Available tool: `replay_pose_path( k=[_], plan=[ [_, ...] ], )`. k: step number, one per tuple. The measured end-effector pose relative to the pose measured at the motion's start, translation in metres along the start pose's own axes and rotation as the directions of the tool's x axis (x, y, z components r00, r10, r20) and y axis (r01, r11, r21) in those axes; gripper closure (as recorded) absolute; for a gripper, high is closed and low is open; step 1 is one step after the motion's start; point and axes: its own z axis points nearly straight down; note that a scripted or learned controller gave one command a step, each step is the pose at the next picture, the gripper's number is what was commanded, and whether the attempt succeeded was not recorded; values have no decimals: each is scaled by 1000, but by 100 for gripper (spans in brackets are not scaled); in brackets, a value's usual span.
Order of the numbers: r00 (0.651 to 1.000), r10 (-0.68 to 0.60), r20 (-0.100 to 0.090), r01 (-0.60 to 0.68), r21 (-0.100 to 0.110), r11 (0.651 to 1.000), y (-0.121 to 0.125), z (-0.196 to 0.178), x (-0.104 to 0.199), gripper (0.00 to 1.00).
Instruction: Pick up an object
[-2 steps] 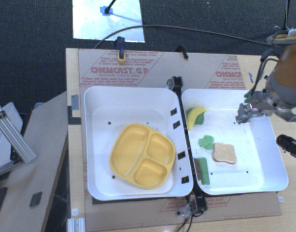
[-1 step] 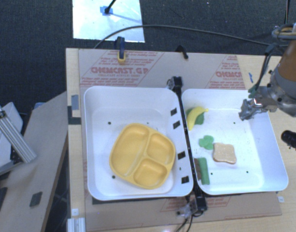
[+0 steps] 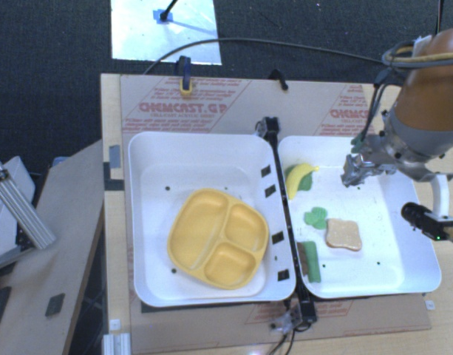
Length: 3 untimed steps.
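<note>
Camera view, seen from above: two white bins sit side by side, the left bin [image 3: 148, 198] holding a yellow divided tray [image 3: 219, 237], the right bin [image 3: 411, 272] holding toast [image 3: 343, 234], a banana [image 3: 298, 176] and green pieces. The gripper [image 3: 353, 171] hangs above the right bin's far end holding nothing; how far it is open cannot be told. To grasp cleanly it should centre over one item; the banana lies just left of it, apart.

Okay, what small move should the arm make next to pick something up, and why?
Probably shift the gripper toward the lower left and lower it over the bread slice. The gripper hangs above bare floor of the right bin, with nothing under it, while the bread lies flat and apart from the other toys.
</note>
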Motion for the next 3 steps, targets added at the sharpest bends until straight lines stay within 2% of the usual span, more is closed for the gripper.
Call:
replay_pose_path(
  k=[2,3],
  plan=[
    [1000,-2,-2,2,0,1000,15,11,125,100],
    [1000,-1,-1,1,3,1000,14,28,173,100]
  ],
)
